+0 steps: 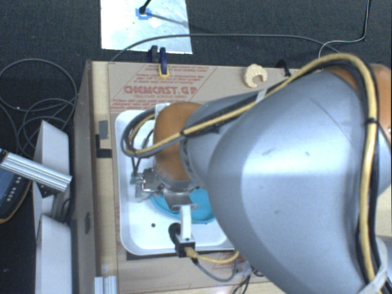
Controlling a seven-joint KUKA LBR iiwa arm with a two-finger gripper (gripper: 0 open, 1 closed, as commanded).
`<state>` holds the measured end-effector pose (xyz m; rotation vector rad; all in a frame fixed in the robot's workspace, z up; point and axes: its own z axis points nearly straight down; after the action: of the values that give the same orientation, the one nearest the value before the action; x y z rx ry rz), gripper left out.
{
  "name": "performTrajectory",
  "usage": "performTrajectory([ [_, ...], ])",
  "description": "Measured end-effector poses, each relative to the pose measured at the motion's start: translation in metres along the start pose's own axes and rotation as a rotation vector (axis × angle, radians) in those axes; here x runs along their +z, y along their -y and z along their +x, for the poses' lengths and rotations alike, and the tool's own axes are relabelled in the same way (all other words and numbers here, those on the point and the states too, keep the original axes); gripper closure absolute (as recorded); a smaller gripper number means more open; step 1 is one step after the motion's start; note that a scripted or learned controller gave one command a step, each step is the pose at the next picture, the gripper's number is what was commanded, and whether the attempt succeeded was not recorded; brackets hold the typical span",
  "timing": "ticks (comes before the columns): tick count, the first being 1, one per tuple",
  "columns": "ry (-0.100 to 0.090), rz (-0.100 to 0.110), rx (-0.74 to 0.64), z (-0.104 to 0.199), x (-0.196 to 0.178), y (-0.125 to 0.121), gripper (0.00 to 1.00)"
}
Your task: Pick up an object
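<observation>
At the far left, loose black cables [27, 97] are lying on the dark floor beside a white and metal bracket [43, 164]. Moving right, the table [101, 90] is carrying a cardboard sheet [162, 81] with red lettering, and a blue and yellow clamp [160, 59] is pinching its upper edge. A white bin [131, 237] is sitting on that sheet, and a blue object [205, 206] is lying in it, mostly covered by the arm's wrist. The end effector [160, 185] is hanging low over the bin, just above that blue object (its grasping state is something I cannot tell, since the wrist is blocking it). Further right, a small tan lump [255, 75] is resting on the cardboard, and the grey arm [294, 182] is crowding the lower right. By my reading the reach into the bin is done, while a confirmed grasp and the lift are both still remaining.
</observation>
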<state>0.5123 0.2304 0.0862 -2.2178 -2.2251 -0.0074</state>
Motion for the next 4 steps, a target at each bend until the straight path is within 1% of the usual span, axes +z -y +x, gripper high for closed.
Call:
performTrajectory([
  [1,-0.009,0.006,-0.003,-0.013,-0.001,-0.03,0.0],
  [2,-0.002,-0.001,-0.001,-0.011,-0.001,-0.026,0.0],
  [3,-0.016,0.008,-0.009,-0.002,-0.01,-0.024,1.0],
  [4,-0.005,0.002,-0.005,-0.038,-0.105,0.026,1.0],
])
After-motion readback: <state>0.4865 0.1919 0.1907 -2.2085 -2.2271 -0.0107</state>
